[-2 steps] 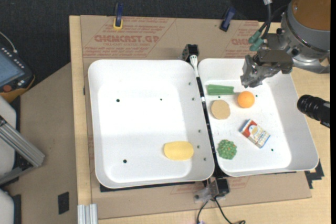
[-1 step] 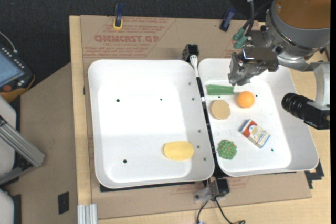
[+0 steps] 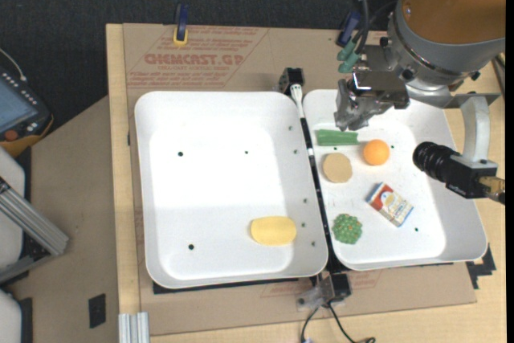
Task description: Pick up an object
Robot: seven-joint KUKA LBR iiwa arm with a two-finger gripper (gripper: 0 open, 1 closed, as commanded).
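Under gripper (image 3: pixel 350 118), green strip (image 3: pixel 336 137) lengthwise left-right.

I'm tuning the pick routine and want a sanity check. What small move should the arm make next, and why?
Probably lower the hand straight down. It sits above the far-left part of the right bin, nearly over the green strip, with nothing visibly held. The strip is the nearest object; the tan disc and orange ball lie further off.

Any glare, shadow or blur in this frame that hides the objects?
Camera view: even light, with a soft shadow across the left bin floor; the yellow object and orange ball stay sharp; the hand looks dark and slightly soft, covering part of the green strip.
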